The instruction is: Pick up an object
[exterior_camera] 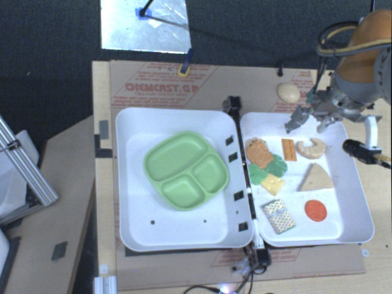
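While the arm [361, 54] reaches in over the far right corner of the right bin [352, 182], its gripper [309, 122] hangs just above that bin's back edge with the two fingers spread wide and nothing between them. One fingertip [290, 125] points down toward the bare white floor at the bin's rear; the other sits further right, just behind the croissant [311, 148].

Taking the croissant as the landmark: it lies directly below and in front of the open gripper, close but not touched. Just to its left stands a small orange block [288, 149], and further left a brown bread-like piece [258, 152] resting against green leafy pieces [274, 167]. In front of the greens lies a yellow block [272, 184]. In front of the croissant sits a tan wedge [316, 177], and nearer still a red disc [316, 211]. Left of the disc lies a patterned packet [278, 216]. Behind the croissant, outside the bin on the cardboard, rests a pale egg [288, 92], to the left of the wrist.

Well to the croissant's left, the left bin [131, 225] holds a green divided plate [186, 169].
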